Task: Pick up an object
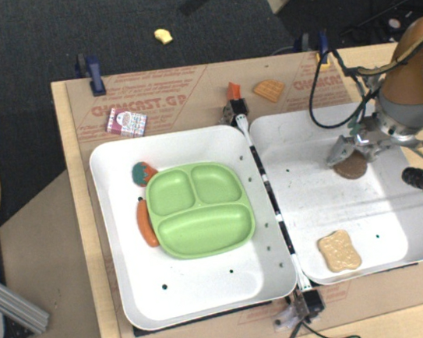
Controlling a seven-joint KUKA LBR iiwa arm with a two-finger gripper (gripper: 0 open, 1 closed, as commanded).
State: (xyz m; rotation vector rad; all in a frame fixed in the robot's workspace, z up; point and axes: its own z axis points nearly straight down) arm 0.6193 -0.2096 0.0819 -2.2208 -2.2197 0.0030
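Observation:
In the right bin [412,244], a brown round object [352,169] lies in the upper middle. My gripper [349,153] is low over it, right at its top edge, and partly covers it. The grey arm with its orange band [414,47] comes in from the right. A tan toast-shaped piece [339,251] lies near the right bin's front edge. The left bin [134,286] holds a green divided plate [199,208]. An orange sausage-like piece [146,223] lies against the plate's left side, and a teal and red item [144,172] sits at its upper left corner.
On the bench behind the bins lie a tan cracker [268,89] and a pink and white packet [126,122]. A black cable [319,97] loops above the right bin. Clamps [234,99] sit at the divider and the bench's back edge.

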